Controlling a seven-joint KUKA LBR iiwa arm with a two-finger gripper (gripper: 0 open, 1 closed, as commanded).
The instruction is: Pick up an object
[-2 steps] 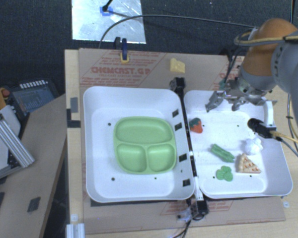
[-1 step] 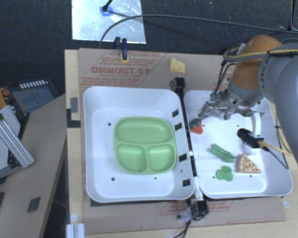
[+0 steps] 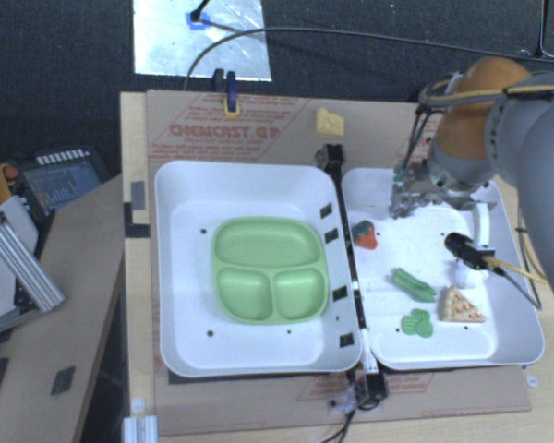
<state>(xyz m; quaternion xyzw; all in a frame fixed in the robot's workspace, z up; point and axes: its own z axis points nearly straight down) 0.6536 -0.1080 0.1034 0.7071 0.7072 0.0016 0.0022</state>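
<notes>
Looking down at a slant on the bench, from the one camera view. Finds the gripper (image 3: 404, 203) hung low over the far end of the right bin (image 3: 475, 344), near that bin's back wall and toward the divide between the two bins. Cannot tell whether released or clenched (too blurred and small at the tip); sees nothing gripped in it. Takes in four small toy foods on the right bin's floor, all apart from the gripper: a red strawberry (image 3: 365, 236) with a green top, close against the left wall and the nearest to the gripper; a green pod (image 3: 414, 285) lying slantwise near the middle; a green broccoli piece (image 3: 417, 323) just in front of the pod; a pizza slice (image 3: 461, 306) to the right of those two, well apart from the strawberry. Notes in the left bin (image 3: 171, 247) a green divided plate (image 3: 268, 270), sitting flat at the centre. Spots a yellow cheese wedge (image 3: 330, 121) on the cardboard behind the bins, outside both.
</notes>
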